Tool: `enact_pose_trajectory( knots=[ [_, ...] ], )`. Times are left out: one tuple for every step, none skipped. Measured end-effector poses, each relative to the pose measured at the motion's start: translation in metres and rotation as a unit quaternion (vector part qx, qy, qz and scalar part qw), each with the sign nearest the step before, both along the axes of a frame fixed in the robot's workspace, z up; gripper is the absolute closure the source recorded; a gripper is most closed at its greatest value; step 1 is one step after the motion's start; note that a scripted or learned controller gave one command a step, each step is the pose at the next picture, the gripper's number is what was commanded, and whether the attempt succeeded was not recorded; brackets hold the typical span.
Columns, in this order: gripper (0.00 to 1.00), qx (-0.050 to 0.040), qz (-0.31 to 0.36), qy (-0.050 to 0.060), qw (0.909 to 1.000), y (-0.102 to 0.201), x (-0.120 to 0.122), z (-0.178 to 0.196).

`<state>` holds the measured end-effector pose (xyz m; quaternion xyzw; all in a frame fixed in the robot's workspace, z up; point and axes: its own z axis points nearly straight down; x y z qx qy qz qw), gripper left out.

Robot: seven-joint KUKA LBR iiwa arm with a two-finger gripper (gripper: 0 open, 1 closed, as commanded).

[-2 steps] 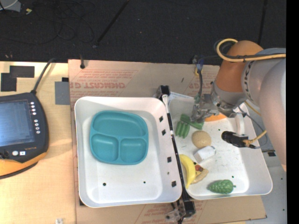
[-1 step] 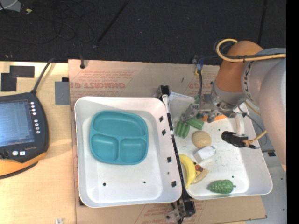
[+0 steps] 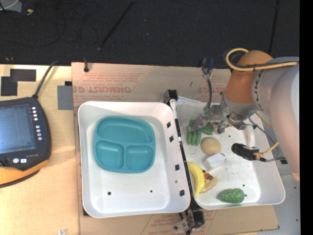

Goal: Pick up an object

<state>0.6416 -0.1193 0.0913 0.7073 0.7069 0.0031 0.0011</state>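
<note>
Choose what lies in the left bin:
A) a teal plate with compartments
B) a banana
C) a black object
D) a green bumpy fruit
A: the teal plate rests in the left bin, while the banana lies in the right bin.

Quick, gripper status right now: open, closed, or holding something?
Gripper: cannot be told; it is low in the right bin, over the green ridged object.

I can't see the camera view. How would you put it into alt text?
A grey and orange robot arm reaches from the right into the right white bin, its gripper low over a green ridged object beside a tan ball, a banana and a green bumpy toy. The left bin holds a teal divided plate.
</note>
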Motion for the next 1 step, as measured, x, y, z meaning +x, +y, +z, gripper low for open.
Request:
enact_pose_trajectory(
  knots=[
    [1.0, 0.0004, 0.001, -0.001, 1.0, 0.0003, 0.0014, 0.0126]
  ],
)
